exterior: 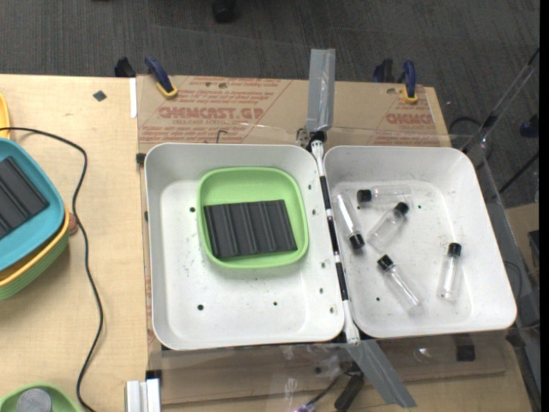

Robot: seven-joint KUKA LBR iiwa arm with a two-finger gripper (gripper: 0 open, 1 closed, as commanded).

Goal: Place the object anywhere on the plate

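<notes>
End effector state: cannot tell. 5 black-capped vials lie in right bin; green plate sits in left bin.

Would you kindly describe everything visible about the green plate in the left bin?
The green plate is a rounded square with a raised rim, seemingly plastic. It lies flat in the upper middle of the left bin, resting on its floor. A dark ribbed rectangular insert lies in it, slightly tilted.

- Teal tray at left — cut off by the frame edge.
- Green lid, bottom left, cropped.
- Vials — clear glass, contents too faint to tell.
</notes>
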